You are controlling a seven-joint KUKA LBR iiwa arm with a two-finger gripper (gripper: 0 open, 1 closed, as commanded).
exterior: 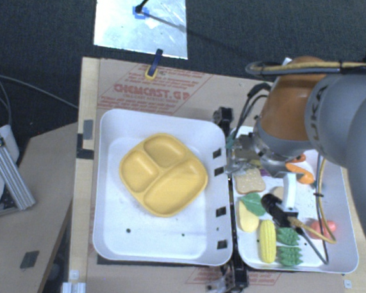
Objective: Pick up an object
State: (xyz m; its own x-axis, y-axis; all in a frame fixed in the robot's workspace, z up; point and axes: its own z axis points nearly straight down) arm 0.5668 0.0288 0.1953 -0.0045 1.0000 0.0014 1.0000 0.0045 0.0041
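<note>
The right bin point(348, 254) holds several toy foods. A tan bread slice point(250, 181) lies near its left wall, with a green leaf point(252, 206) and a pale yellow piece point(248, 220) below it. A corn cob point(267, 240) lies toward the front, beside two green pieces point(289, 245). An orange piece point(300, 172), a white piece point(290, 188) and a pinkish-red piece point(324, 226) lie further right. My gripper point(241, 156) hangs over the right bin's upper left corner, just above the bread slice. The arm hides the back of that bin.
A yellow three-compartment plate point(163, 174) lies in the left bin point(104, 186). Black clips point(222, 211) line the wall between the two bins. Cardboard point(156, 88) lies under both bins, with a blue and yellow tool point(154, 64) at its far edge.
</note>
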